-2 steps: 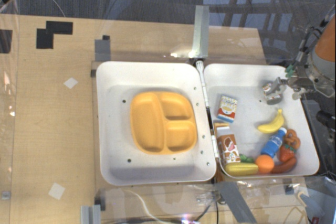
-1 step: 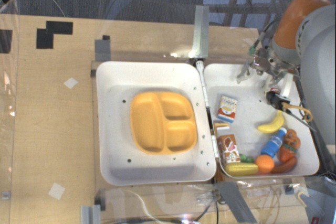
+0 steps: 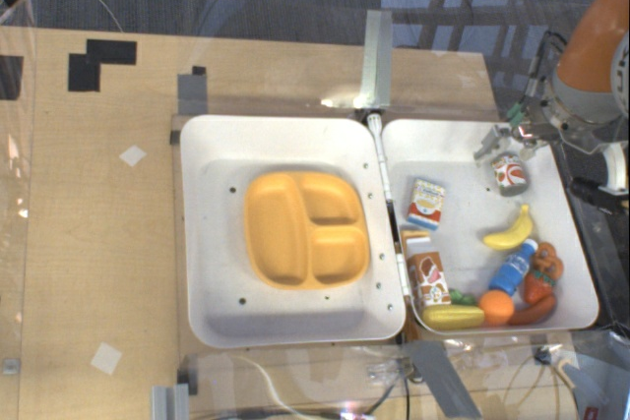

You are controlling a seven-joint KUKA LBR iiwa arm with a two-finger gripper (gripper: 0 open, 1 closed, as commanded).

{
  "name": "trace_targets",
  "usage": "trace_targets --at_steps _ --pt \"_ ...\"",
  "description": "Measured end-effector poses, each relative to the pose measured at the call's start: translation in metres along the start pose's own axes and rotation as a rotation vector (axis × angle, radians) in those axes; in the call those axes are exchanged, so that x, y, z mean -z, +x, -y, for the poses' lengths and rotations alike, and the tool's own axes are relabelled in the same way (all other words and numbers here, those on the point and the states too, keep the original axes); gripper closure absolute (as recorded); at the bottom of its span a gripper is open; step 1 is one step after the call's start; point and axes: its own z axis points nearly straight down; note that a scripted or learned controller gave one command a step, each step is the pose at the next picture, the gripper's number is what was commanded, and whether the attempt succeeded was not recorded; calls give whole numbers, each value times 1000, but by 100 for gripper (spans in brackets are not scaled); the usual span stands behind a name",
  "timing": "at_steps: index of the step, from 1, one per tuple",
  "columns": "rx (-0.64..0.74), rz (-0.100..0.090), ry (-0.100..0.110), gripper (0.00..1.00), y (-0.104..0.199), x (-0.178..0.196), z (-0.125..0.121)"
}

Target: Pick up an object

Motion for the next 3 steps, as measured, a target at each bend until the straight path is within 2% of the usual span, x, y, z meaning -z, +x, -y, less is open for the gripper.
trace_targets --at_steps 1,2,3 --pt "-177 -2 4 0 -16 -26 14" --pt "-199 -1 0 0 -6 -67 39" --pt "-95 -3 1 0 31 -68 -4"
